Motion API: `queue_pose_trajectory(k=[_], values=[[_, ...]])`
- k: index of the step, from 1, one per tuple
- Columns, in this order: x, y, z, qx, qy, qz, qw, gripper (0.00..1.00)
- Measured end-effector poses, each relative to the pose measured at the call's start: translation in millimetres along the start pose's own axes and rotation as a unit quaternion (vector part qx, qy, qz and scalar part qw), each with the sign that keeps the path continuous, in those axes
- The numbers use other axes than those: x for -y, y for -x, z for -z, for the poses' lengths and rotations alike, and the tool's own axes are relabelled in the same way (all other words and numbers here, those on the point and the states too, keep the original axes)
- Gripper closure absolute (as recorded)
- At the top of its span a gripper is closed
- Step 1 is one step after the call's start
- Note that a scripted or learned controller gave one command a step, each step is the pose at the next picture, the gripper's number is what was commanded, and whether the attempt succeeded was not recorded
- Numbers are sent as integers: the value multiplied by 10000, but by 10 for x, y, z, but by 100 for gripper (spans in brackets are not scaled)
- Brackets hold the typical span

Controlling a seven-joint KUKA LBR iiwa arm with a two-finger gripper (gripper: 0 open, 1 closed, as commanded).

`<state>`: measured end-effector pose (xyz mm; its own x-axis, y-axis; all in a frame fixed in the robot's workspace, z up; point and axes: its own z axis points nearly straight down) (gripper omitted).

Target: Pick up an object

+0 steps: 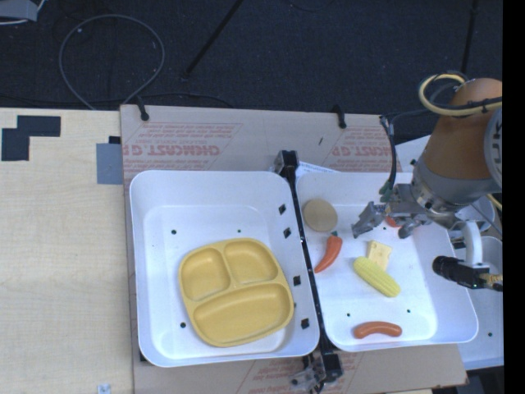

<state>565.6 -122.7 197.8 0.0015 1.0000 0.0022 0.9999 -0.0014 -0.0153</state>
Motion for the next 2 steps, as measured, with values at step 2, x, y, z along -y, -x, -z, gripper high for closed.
queue_pose_trajectory(k=[2], values=[[-10,64,-547,1,29,6,10000,0]])
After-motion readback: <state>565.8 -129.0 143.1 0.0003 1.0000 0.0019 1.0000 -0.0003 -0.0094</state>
